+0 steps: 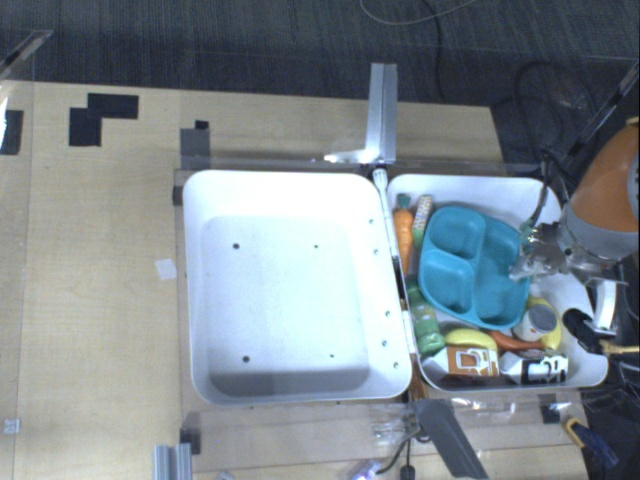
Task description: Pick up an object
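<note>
Wooden bench (100, 268) with two white bins (290, 288)

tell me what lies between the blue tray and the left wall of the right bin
In the camera view, an orange carrot and a pale corn cob lie along the right bin's left wall, beside the blue divided tray.

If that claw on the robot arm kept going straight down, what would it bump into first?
Most likely the right rim of the blue divided tray: the gripper sits just over it in the right bin, though its height is hard to judge from this view.
</note>
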You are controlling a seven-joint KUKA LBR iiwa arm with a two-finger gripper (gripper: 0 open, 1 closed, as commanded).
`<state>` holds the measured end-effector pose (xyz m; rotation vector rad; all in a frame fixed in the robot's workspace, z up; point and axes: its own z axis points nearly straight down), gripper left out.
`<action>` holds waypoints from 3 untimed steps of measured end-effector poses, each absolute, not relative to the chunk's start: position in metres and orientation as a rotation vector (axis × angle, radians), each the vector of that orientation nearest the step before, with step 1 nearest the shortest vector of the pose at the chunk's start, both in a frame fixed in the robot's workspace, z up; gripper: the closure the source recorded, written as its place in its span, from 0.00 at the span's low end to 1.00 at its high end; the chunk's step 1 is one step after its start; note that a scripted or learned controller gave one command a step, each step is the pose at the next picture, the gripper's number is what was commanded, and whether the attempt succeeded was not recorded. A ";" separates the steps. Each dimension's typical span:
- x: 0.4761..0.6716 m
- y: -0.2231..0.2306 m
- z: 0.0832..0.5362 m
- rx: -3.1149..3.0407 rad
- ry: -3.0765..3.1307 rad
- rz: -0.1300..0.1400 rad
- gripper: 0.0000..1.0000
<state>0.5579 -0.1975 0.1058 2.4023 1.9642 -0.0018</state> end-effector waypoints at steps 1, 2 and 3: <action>0.637 -0.192 0.157 2.565 1.800 -0.005 1.00; 0.669 -0.184 0.180 2.611 1.744 -0.003 1.00; 0.669 -0.182 0.272 2.515 1.879 0.000 1.00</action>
